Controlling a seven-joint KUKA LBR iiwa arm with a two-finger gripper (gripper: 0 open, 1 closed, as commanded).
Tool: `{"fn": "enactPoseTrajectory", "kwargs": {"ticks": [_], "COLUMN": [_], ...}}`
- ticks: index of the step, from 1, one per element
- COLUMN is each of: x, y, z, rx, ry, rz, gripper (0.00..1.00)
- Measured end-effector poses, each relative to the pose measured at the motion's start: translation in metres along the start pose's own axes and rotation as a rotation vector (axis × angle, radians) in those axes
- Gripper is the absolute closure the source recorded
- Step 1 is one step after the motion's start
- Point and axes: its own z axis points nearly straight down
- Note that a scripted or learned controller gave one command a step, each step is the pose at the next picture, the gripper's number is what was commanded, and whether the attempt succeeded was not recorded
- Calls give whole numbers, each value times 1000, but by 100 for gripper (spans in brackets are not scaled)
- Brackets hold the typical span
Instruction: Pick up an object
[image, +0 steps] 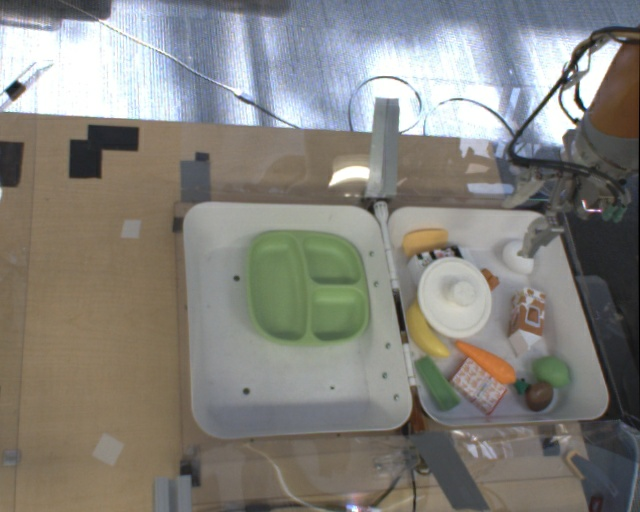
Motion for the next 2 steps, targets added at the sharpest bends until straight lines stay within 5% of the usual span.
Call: {"fn": "enactPoseTrajectory", "kwargs": {"ticks": [1,2], "x": [23,55], "y": [-18,-9], "z": [125,137], "rx": [2,1], "ry": [-7,-2], "rz": [-11,-34], "gripper": [0,0]}}
